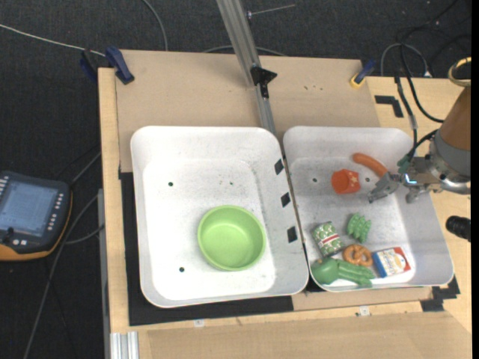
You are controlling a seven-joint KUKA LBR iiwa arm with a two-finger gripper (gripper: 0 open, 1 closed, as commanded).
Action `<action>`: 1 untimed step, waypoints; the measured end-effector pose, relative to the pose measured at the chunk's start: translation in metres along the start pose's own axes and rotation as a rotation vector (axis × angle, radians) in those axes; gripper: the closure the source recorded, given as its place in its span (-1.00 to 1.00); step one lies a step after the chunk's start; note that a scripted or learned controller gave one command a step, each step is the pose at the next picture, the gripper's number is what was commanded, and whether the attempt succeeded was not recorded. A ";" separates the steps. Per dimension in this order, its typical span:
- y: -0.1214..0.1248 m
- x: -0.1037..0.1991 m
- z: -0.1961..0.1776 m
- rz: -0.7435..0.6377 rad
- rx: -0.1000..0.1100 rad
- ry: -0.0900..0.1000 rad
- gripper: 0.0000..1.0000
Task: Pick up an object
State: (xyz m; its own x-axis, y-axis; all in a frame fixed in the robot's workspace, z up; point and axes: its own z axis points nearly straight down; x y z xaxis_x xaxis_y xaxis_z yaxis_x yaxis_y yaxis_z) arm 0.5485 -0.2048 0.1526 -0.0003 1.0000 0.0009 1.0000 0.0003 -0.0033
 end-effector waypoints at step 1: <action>-0.001 0.000 0.052 0.000 0.001 0.000 -1.00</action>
State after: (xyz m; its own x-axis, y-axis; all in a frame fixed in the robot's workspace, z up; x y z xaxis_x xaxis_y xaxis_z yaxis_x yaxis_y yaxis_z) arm 0.5474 -0.2043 0.1002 -0.0002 1.0000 0.0013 1.0000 0.0002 -0.0042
